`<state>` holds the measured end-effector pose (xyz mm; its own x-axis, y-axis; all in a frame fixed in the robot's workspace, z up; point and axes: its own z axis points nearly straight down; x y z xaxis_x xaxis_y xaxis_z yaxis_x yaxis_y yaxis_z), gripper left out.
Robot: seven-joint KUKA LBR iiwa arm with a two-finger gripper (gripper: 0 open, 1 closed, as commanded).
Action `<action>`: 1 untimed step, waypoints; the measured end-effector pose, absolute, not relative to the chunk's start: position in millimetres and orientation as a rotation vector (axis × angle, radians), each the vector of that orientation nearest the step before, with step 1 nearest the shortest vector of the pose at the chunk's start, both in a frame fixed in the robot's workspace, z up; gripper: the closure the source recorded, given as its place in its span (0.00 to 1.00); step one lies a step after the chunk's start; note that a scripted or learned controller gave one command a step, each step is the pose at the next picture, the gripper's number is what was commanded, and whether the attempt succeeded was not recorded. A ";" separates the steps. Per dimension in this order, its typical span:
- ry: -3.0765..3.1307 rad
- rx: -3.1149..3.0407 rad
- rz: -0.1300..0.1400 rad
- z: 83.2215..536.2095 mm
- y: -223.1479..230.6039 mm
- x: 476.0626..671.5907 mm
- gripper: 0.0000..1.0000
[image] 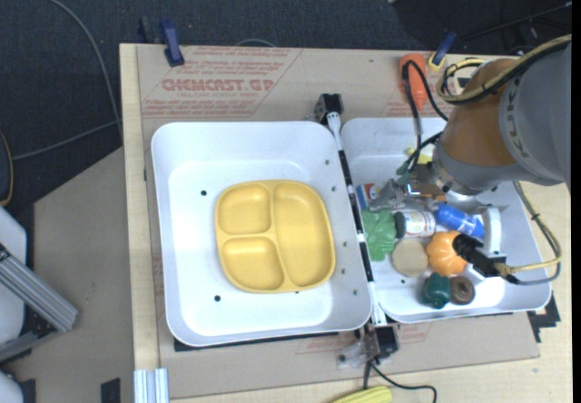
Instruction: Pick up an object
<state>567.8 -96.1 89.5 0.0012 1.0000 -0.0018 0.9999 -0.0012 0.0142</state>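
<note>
My gripper (392, 200) low in right bin (381, 133), beside green toy (379, 230). Can't tell its grip. Yellow tray (272, 235) in left bin (182, 211).

camera view: fixed above bench (227, 74) | looks down at a slant | takes in left bin (182, 211) and right bin (381, 133) whole | arm (517, 120) enters from right

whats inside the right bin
The right bin holds a green toy, a beige disc, an orange ball, a blue marker, a teal piece and a brown ring. The arm covers the bin's upper part.
</note>
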 end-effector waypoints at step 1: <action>2.219 2.221 0.000 84.8 -153.0 508.4 0.00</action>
